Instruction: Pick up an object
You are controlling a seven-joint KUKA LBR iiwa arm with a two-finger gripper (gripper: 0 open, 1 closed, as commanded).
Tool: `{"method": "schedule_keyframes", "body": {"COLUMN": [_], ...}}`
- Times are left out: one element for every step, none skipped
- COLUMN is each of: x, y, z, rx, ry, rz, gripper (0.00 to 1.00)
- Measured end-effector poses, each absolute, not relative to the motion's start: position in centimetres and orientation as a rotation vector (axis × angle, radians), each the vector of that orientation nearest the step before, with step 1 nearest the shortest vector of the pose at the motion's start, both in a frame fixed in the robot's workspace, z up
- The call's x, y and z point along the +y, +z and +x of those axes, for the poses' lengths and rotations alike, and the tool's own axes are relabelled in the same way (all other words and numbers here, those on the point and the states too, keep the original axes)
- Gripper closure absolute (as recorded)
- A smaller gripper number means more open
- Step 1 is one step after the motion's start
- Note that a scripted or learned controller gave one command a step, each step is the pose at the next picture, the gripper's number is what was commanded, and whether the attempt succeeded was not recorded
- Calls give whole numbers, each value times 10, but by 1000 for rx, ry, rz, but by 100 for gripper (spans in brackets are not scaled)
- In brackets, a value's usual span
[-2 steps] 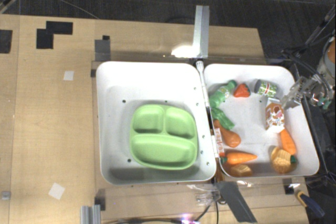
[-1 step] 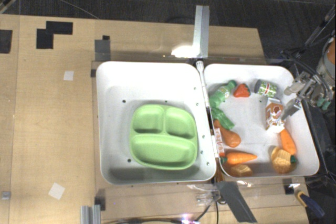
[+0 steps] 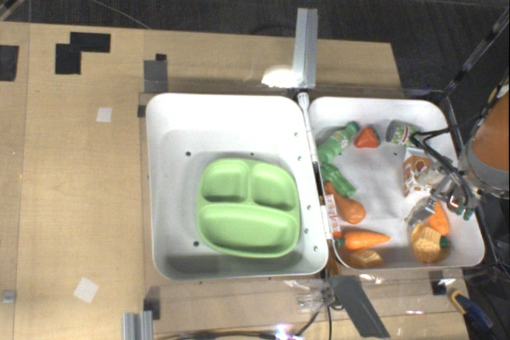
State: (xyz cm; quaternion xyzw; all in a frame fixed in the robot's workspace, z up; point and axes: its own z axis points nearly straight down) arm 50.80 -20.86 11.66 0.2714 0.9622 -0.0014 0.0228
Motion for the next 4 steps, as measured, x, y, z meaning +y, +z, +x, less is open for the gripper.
{"method": "schedule_keyframes", "body": {"x": [-210,-210,-210,-210], "y": [109,109,109,109], "z": [506,506,506,506], "rx": [2963,2965,2962,2964], "ry": [-7,-8,-7,-8], "rz": [815,809,819,812], "gripper": [0,0,0,0]}}
